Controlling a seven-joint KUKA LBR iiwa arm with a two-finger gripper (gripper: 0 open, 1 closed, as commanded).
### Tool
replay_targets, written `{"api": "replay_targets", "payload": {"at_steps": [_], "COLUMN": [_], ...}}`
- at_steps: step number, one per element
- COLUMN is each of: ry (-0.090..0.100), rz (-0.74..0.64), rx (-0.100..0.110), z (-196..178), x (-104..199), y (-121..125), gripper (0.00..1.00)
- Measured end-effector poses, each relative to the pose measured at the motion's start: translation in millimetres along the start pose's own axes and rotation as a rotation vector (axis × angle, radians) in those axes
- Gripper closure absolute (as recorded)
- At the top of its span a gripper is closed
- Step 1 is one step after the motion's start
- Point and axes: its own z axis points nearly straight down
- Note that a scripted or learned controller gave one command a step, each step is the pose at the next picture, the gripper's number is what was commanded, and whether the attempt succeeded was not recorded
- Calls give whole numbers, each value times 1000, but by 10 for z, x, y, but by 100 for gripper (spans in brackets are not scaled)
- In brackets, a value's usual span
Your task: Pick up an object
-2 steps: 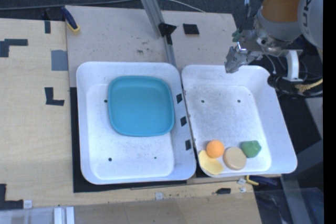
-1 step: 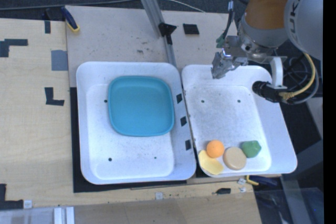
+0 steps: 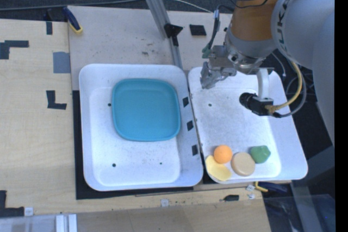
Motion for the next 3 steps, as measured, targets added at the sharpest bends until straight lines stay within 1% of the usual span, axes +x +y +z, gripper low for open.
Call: {"api": "replay_targets", "payload": {"at_steps": [1, 2, 3], "ry": [0, 0, -1], "rz": [0, -1, 3], "rx": [0, -1, -1], "z": [136, 80, 82], "x": [438, 947, 920], "y": [-173, -305, -301], "gripper": [100, 100, 0]}}
